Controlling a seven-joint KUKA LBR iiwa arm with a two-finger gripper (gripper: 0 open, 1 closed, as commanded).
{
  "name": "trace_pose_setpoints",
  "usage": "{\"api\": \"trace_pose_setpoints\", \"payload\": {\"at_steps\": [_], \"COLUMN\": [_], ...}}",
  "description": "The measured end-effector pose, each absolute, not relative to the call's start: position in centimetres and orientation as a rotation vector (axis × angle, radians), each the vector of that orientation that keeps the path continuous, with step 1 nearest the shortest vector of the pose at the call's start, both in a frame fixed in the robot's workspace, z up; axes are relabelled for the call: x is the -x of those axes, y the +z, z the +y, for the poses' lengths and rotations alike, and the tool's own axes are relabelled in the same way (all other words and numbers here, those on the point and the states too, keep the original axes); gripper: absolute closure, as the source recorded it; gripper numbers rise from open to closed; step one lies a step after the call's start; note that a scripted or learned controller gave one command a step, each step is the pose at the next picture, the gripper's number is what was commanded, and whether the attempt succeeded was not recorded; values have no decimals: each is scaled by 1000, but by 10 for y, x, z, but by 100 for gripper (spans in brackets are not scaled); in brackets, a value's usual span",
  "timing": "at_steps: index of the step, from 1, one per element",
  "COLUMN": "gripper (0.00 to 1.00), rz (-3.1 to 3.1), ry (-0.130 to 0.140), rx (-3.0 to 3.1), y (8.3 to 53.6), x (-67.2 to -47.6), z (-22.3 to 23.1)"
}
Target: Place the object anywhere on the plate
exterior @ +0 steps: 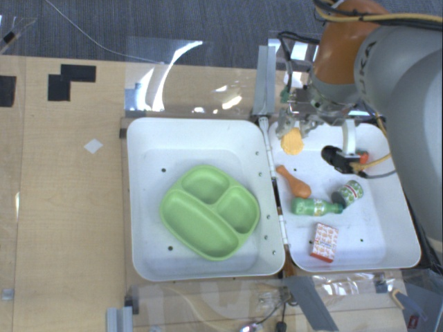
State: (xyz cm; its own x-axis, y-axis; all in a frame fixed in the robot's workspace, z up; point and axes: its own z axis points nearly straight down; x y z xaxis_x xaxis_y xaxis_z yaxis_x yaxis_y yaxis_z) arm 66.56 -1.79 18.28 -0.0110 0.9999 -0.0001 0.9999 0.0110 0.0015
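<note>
On the wooden counter (62, 206), a green plate (210, 212) sits in the left bin (145, 254). At upper right, the jaws (293, 138) hold a yellow piece (293, 144).

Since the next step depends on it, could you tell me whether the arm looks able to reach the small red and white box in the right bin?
Probably yes. The small red and white box lies flat and apart from the green bottle, with nothing over it; the gripper is above the same bin's far end.
</note>
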Motion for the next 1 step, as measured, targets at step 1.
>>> {"api": "trace_pose_setpoints", "payload": {"at_steps": [1], "gripper": [100], "rz": [2230], "ry": [1], "rx": [-2214], "y": [182], "x": [-605], "z": [41]}}
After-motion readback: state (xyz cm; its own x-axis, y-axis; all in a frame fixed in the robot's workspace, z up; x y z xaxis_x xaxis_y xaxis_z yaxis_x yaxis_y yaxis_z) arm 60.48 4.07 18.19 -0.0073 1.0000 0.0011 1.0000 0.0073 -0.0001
